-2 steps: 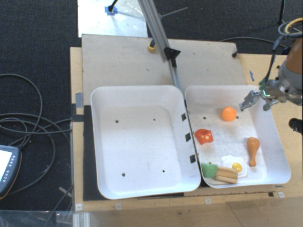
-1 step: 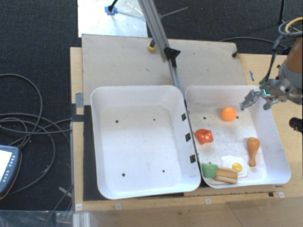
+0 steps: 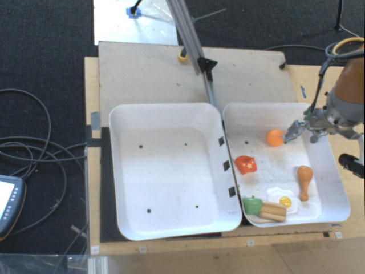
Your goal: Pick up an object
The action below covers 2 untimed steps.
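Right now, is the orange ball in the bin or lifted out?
In the bin. The orange ball rests on the right bin's floor, beside the hand, not between its fingers.

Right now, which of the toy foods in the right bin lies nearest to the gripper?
The orange ball, at the far side of the right bin. It sits just left of the gripper; the red pepper, drumstick, fried egg and bread lie farther toward the near rim.

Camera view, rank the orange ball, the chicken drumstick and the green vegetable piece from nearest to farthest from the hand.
1. Orange ball, right beside the hand, on its left in the right bin.
2. Chicken drumstick, lower in the picture, near the bin's right side.
3. Green vegetable piece, at the bin's bottom-left corner, beside the bread roll.
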Each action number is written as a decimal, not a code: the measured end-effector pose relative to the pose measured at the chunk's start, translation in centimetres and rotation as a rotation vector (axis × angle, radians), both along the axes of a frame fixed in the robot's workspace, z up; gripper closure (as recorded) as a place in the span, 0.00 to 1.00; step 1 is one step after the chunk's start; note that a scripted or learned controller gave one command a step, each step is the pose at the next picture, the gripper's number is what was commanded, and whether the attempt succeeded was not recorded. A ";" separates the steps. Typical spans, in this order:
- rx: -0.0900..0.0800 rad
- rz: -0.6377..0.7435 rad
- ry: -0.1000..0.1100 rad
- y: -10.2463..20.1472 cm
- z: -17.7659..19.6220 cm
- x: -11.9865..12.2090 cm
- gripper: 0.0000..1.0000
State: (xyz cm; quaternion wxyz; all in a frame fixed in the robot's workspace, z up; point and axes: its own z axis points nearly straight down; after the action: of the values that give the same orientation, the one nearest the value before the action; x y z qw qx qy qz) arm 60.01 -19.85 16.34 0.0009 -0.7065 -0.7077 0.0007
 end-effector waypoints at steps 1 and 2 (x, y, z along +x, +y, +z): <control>0.001 0.002 0.000 0.7 -4.4 0.0 0.00; 0.000 0.001 -0.001 0.8 -7.4 0.0 0.00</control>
State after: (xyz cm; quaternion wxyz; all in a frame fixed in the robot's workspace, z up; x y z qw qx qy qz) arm 60.05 -19.09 8.96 0.0005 -0.7062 -0.7080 0.0003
